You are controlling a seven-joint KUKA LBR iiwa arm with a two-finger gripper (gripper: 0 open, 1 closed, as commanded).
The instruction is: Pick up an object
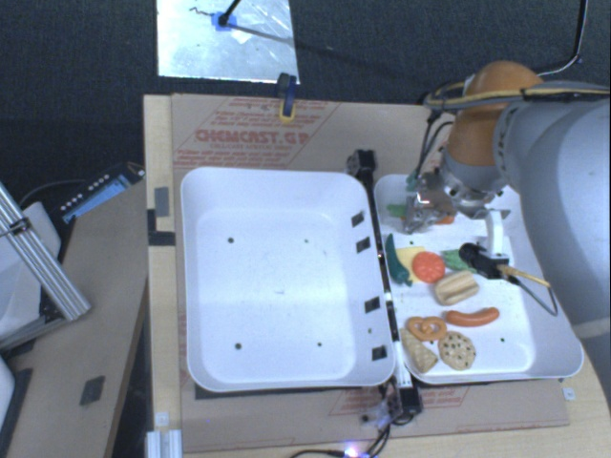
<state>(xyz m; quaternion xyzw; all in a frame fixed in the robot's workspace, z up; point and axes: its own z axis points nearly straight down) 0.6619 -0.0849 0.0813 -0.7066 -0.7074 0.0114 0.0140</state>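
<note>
Camera view: nearest to us, in the right bin [520, 343], we see a speckled cookie [458, 351] beside a tan wedge [417, 355], with a pretzel [426, 328] just behind them. Next comes a reddish sausage [471, 317], then a pale bun [455, 286]. Behind the bun sits a red tomato [429, 267], touching a yellow piece [410, 255]. A dark green pod [394, 261] lies along the bin's left wall. All these toy foods sit apart from the end effector [417, 214], which hangs over the far left corner of the same bin, low above the white floor. We cannot tell whether it is spread or pressed together, and we see nothing clearly held in it. The left bin [277, 294] sits alongside, the two joined by black clips [371, 304]. Both rest on a printed cardboard sheet [258, 134] on the tabletop [158, 303]. Farthest off, a shiny foil square [224, 27] lies on the dark floor.
</note>
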